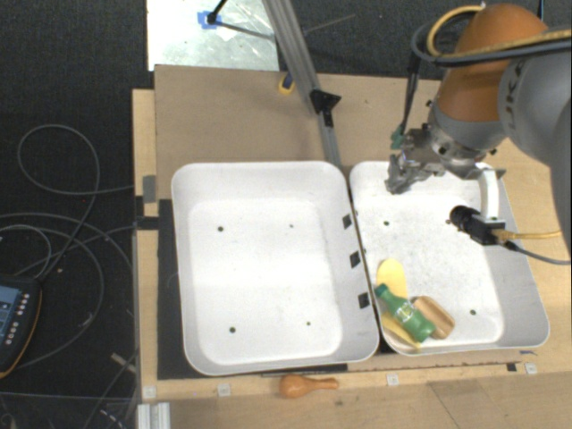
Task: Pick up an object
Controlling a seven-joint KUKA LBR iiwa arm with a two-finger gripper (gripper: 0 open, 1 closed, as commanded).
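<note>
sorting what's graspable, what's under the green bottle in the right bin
The green bottle lies across a yellow piece and beside a tan, bun-like object in the right bin. Whatever else sits beneath its body is covered.

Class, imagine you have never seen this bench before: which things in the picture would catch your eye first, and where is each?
The grey arm with its orange band reaches in at upper right, its tool above the far end of the right bin. A green bottle, a yellow piece and a tan object huddle in that bin's near corner. A small orange-brown object lies on the bench in front of the left bin.
</note>
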